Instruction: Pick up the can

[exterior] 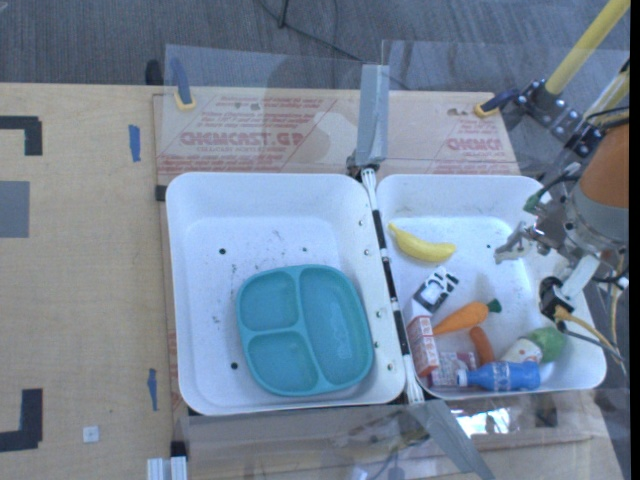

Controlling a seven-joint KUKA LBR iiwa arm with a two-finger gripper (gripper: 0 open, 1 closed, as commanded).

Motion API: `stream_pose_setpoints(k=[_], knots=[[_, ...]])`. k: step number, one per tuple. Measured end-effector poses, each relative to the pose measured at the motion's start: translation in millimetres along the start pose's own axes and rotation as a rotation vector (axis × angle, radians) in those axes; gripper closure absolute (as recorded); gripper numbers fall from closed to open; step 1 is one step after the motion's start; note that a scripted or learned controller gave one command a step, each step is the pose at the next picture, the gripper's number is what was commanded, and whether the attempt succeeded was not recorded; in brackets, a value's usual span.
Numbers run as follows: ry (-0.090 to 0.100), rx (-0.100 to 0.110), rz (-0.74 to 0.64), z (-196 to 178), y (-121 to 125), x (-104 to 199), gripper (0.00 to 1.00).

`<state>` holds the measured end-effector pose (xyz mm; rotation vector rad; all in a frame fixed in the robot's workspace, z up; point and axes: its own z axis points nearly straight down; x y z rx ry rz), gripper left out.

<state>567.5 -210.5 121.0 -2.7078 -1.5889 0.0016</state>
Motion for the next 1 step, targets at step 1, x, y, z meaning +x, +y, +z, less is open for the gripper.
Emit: stream_pose_setpoints(k=[1], knots=[[0.006, -0.009, -0.001, 32.5, -56.3, -18.4, 0.00]])
